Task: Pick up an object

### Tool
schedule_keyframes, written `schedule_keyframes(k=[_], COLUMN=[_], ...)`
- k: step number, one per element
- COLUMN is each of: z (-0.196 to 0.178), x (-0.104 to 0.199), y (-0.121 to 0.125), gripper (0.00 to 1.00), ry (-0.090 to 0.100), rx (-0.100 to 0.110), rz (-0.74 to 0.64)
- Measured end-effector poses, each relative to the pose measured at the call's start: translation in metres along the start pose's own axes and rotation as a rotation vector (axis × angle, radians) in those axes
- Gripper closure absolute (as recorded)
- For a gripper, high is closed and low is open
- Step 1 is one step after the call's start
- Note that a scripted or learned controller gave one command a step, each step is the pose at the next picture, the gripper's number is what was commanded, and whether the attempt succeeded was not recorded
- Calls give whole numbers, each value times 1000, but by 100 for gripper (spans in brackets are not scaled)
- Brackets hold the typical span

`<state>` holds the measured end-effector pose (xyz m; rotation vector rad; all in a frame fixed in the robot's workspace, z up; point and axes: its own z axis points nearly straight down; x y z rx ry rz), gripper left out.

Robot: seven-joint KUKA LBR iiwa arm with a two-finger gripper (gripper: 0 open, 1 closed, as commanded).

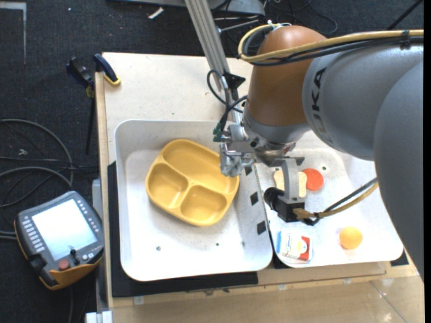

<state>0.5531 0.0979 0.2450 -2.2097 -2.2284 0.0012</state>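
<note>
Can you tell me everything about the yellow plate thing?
The plate is a yellow divided dish that looks like smooth plastic, with three compartments: one long one along the upper side and two smaller ones below it. It has rounded corners and a raised rim. It lies right side up, turned at an angle, in the left bin, near that bin's right wall. Nothing shows inside it. The end effector is at its upper right rim.

Bright, even overhead light; soft shadows, sharp focus.
</note>
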Motion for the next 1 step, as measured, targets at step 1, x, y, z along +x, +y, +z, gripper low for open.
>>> schedule_keyframes(k=[1], z=[0], x=[-4], y=[1], gripper=[0], ry=[-2], rx=[-2], rz=[8])
